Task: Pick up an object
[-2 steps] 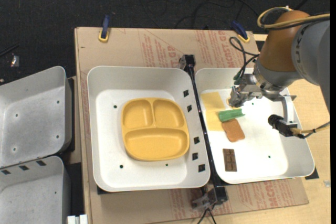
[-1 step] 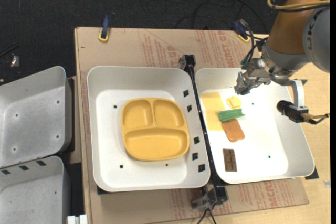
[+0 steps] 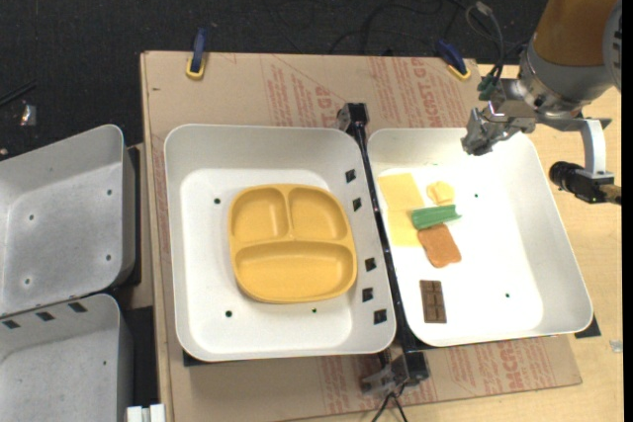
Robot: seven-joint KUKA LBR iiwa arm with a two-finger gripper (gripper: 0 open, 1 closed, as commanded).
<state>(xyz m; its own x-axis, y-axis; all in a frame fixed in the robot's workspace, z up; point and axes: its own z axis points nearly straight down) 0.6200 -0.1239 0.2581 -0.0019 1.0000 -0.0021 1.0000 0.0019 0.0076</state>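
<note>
Fingers (image 3: 476, 143) above right bin (image 3: 554, 212), nothing held

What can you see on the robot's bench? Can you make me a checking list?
Surface: cardboard sheet under two white bins, left bin and right bin.
Job's things: right bin holds a pale yellow sheet, small yellow piece, green stick, orange piece, brown block.
Clutter: yellow divided plate in left bin.
Grippers: pincer above right bin's far edge, holding nothing seen.
Cables: black cables on the floor behind.
Surroundings: two clamps; spare white bins at left.
</note>
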